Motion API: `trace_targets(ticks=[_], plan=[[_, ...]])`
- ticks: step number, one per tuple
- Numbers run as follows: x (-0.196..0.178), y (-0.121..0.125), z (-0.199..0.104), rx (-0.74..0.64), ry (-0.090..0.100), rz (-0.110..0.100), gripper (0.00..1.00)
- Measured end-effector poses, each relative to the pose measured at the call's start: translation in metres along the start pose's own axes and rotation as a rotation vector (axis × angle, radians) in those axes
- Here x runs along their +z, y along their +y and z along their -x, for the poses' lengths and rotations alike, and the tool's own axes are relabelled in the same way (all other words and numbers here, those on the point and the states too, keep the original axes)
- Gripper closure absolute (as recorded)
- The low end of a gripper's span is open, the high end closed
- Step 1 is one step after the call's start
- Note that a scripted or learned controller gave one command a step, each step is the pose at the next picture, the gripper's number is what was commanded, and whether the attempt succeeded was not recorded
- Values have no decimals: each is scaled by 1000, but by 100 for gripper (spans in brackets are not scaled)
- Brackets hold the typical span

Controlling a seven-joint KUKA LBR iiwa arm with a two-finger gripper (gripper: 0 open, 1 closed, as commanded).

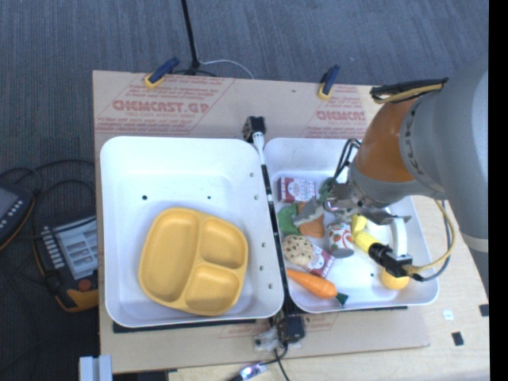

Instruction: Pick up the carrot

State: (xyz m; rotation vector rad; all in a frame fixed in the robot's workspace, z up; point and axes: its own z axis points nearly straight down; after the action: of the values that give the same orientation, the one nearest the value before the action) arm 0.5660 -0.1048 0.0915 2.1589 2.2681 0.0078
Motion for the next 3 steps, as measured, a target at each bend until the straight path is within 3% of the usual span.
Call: trace_targets(ticks=[1, 2, 3], plan=[[-10, 1, -1, -3, -1, 3, 100], [-93, 80, -28, 283, -2, -8, 100], [-91, 66, -130, 179, 3, -14, 100]])
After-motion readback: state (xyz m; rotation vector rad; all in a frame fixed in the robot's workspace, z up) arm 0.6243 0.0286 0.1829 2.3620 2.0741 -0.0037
